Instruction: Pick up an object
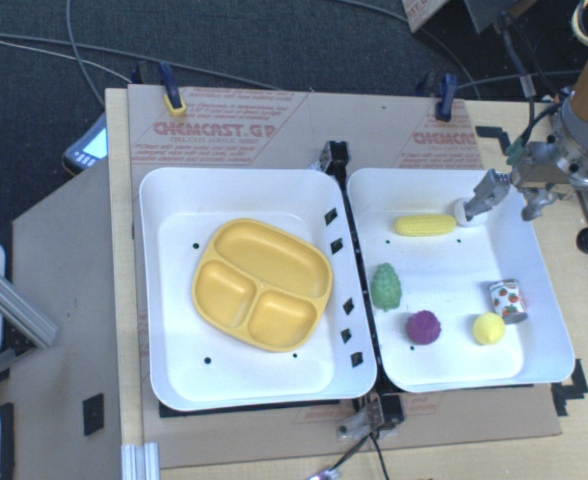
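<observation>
The right bin point(546, 268) holds several small objects: a long yellow piece point(424, 226) near its back, a green fuzzy lump point(385, 286) by the left wall, a purple ball point(423, 327), a yellow ball point(488, 329) and a small red-and-white can point(507, 300). My gripper point(505, 200) hangs over the bin's back right part, just right of the long yellow piece. Its fingers point(477, 200) are spread apart, open, with nothing between them.
The left bin point(164, 298) holds a yellow divided plate point(262, 283). A black divider with clips point(346, 268) runs between the bins. Clamps point(172, 98) hold the cardboard base at the back. Cables cross the dark floor behind.
</observation>
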`<action>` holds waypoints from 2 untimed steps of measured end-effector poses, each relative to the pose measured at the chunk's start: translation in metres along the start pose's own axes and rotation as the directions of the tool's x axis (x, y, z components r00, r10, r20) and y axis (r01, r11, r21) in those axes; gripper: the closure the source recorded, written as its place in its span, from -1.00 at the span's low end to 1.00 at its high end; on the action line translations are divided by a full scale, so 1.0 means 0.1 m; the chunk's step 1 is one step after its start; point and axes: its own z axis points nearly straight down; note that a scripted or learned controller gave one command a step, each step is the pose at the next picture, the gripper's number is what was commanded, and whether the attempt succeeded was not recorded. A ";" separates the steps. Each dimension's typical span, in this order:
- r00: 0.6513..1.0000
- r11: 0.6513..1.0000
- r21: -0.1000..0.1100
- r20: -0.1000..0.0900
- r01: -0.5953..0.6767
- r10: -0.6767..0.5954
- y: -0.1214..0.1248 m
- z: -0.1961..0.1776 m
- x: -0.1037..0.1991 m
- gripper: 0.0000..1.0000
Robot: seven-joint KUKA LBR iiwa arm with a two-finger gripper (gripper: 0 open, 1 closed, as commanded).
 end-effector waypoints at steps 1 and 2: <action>1.000 1.000 -0.011 0.002 0.002 -0.002 0.02 -0.06 0.00 -1.00; 1.000 1.000 -0.004 0.000 0.002 -0.002 0.01 0.57 -0.04 -1.00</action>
